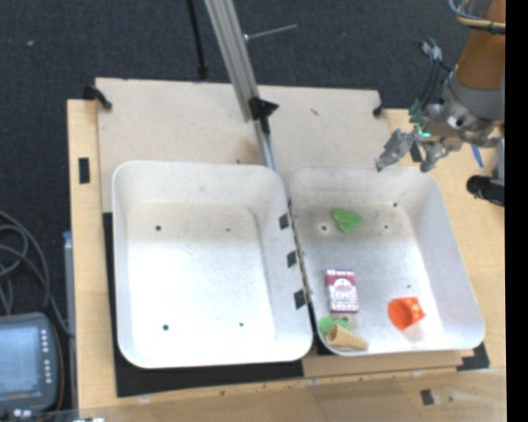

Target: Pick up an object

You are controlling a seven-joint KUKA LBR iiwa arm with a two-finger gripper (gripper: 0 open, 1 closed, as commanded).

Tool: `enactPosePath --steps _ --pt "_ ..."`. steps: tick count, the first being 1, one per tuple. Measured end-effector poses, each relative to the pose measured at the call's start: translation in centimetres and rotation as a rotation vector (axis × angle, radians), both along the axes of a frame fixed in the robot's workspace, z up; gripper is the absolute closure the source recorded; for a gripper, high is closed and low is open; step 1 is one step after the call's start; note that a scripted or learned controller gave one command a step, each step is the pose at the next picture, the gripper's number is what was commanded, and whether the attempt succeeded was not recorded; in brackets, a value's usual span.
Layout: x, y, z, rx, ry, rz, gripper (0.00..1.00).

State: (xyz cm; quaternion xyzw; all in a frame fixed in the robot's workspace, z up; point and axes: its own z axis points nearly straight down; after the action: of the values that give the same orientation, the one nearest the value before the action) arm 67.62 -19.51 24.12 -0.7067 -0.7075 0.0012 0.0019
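Nearest me, a small cone [346,336] lies in the right bin's [453,262] front corner, a red-and-white box [341,290] and an orange cup [406,312] just behind, a green lump [346,220] farther back. The box, lying flat and clear of the walls, looks the easiest target. Beyond, the end effector [411,150] hovers over the back rim, fingers spread, holding nothing, arm angled in from the right.

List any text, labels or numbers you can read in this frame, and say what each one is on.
None can be read.
Small red box in the right bin: pale printing on its top, too blurred to read.
Grey device with a screen at the lower left: nothing legible on it.
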Motion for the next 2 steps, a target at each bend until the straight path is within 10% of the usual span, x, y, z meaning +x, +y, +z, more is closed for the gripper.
enactPosePath --steps 2 --pt "-0.2 -0.1 -3.8 -0.004 -0.002 0.001 0.0"
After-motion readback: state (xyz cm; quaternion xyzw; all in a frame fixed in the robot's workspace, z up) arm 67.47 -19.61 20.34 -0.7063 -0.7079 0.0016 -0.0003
